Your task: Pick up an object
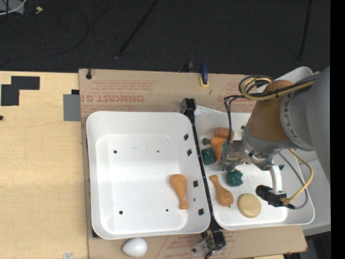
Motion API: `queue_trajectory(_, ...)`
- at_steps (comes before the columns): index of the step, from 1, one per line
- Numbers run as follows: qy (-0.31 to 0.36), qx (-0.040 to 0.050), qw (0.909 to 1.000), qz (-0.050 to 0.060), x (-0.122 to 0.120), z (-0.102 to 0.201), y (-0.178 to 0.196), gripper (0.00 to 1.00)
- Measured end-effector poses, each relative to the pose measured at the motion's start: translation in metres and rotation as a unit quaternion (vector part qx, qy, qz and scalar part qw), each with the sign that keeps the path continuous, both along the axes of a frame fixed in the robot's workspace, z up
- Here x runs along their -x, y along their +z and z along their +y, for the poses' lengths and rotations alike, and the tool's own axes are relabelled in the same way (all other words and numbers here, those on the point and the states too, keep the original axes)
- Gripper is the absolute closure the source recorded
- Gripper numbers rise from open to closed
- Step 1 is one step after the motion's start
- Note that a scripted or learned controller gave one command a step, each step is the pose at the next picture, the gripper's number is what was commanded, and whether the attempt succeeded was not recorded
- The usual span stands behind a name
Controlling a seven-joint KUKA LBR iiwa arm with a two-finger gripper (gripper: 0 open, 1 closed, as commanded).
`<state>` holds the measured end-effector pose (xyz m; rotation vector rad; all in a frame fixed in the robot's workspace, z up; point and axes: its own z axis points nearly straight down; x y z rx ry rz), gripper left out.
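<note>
Camera view: you look down at a slant on the light wooden counter, which carries a brown cardboard sheet and two bins set side by side on it.
Arm: the grey arm with the orange band reaches in from your right and hangs over the right white bin.
Claw: the dark metal claw sits low in the right bin, among the toys at its upper left; you cannot tell whether it is spread or closed, nor whether anything is caught in it.
Right bin, near the claw: two orange rounded pieces lie just beside it, a dark green lump to its left, and a second dark green lump just below it.
Right bin, lower part: an orange plastic drumstick lies with its long axis slanted, thin end toward the upper left and fat end toward the lower right; a pale tan round bun-shaped piece rests just beside that fat end.
Left white bin: a second orange drumstick-shaped toy lies near the right wall, its long axis nearly top to bottom, fat end up and thin end down.
Counter front: a white egg-shaped object rests outside the bins, just below the left bin's front edge.
</note>
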<state>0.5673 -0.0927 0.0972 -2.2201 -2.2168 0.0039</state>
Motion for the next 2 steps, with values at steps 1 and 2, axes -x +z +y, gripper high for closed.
queue_trajectory(1,0.001,0.0006,1.0000,-0.002,-0.0398,0.0121,0.0128,1.00)
queue_trajectory(2,0.001,0.0005,1.0000,-0.001,-0.0381,0.0121,0.0122,0.00)
